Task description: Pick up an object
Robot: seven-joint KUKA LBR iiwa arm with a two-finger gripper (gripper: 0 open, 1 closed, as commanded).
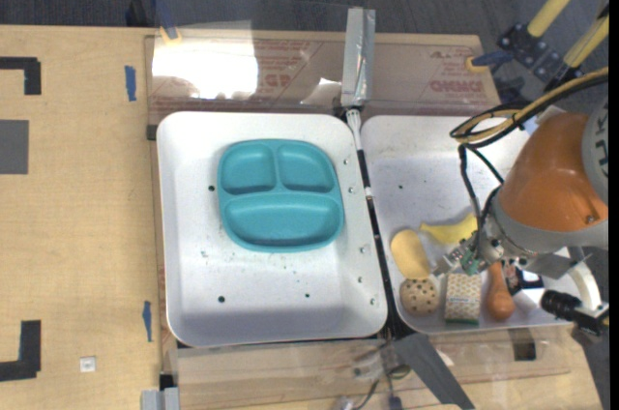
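Observation:
In the right bin (416, 166) several small objects lie near the front. A yellow rounded fruit (408, 252) is at the left, with a yellow banana-like piece (451, 230) behind it. A tan spotted cube (418, 295), a small patterned box (462, 298) and an orange carrot-shaped piece (499, 293) lie along the front wall. My gripper (472, 258) hangs low over this cluster, just above the box and beside the banana piece. The arm's orange band (553, 181) and wrist cover much of it.
The left bin (184, 205) holds a teal divided plate (280, 193). A clear panel and a metal post (357, 50) stand behind the bins. Black cables (484, 132) loop over the right bin's back. The wooden bench (68, 205) spreads to the left.

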